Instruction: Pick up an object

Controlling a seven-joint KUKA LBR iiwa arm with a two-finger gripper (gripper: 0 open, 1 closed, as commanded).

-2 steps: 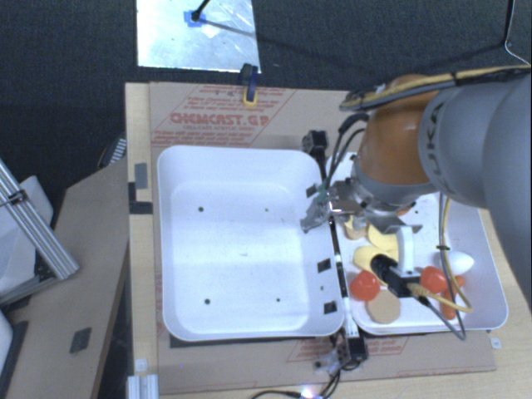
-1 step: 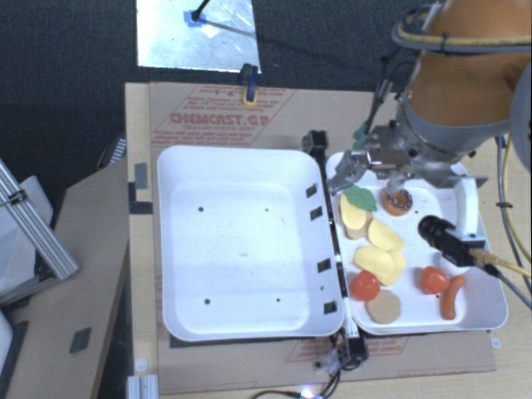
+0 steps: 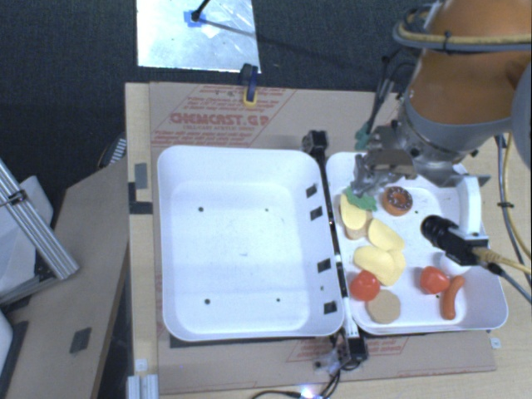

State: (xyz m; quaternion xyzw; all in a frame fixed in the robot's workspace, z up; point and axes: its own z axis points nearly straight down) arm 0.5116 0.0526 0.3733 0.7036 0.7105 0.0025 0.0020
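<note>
My gripper (image 3: 366,184) hangs over the back left part of the right bin (image 3: 485,312), just above a small green piece (image 3: 361,199) and a pale yellow piece (image 3: 354,217). Below these lie two yellow potato-like pieces (image 3: 384,236) (image 3: 380,263), a red tomato (image 3: 364,286) and a tan round disc (image 3: 383,307). A brown doughnut (image 3: 397,199) sits to the gripper's right. Another red ball (image 3: 433,280) and an orange sausage (image 3: 451,297) lie at the bin's front right.
The left bin (image 3: 241,239) sits beside the right one, split from it by a black hinged divider (image 3: 326,223). A black cylinder (image 3: 449,238) with a cable juts over the right bin. The arm's orange and grey body (image 3: 465,65) looms above the back right.
</note>
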